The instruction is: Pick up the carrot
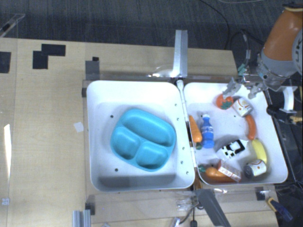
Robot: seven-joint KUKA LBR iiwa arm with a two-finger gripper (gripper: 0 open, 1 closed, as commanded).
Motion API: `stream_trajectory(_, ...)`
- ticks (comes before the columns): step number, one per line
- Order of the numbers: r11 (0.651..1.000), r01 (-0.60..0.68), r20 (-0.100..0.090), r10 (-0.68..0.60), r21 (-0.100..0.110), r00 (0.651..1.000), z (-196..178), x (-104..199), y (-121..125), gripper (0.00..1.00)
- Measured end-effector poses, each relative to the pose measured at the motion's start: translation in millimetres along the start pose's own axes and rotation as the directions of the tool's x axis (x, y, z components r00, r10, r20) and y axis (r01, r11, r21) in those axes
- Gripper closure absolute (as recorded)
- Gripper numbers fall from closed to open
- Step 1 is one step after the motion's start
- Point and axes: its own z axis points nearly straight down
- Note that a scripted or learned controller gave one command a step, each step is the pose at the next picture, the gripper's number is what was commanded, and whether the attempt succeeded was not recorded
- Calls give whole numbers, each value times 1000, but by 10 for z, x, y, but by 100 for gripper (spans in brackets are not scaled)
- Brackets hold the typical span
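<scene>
Fixed above the worktop (42, 141), looking down at a slant. Takes in both white bins whole, the left bin (97, 126) and the right bin (279, 169), side by side at middle distance. Shows dark floor along the top edge and the arm (284, 37) entering at upper right.

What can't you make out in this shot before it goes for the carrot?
- hand, camera view: too small and blurred to read its state.
- carrot, camera view: lies against the bin divider, and the blue bottle crowds its right side.
- second orange piece, camera view: partly covered by a packet; identity unclear.
- arm, camera view: cut off by the right edge.
</scene>
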Motion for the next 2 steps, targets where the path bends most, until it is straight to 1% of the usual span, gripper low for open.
stream_trajectory(1,996,90,1,-90,-5,996,982,-133,243,0)
stream_trajectory(2,995,97,3,-97,-6,995,902,-115,262,100)
